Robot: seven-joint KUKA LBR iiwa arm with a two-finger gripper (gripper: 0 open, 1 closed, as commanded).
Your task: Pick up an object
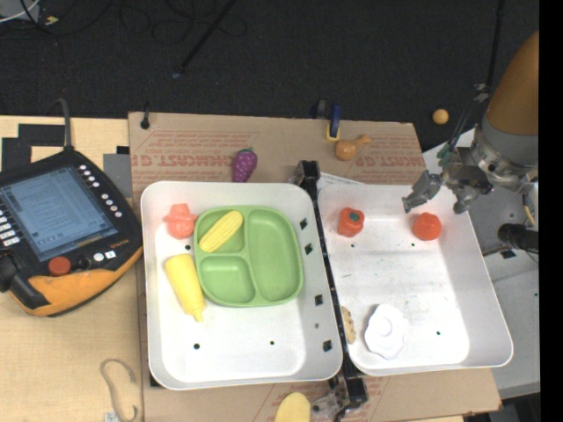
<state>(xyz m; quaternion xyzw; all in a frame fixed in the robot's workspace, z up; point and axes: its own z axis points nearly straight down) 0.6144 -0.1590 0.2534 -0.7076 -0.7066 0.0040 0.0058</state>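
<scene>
my gripper (437,193): upper right of frame, over the right bin (493,323), fingers spread open, holding nothing | red tomato (427,227): on the bin floor just below my fingertips, apart from them | orange-red pepper (351,221): further left

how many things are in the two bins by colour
Yellow: 2, corn cob, long yellow toy
Orange-red: 2, round toy, green-topped toy
Pink: 1, small toy
Green: 1, divided plate
White: 1, lumpy object
Total: 7
</scene>
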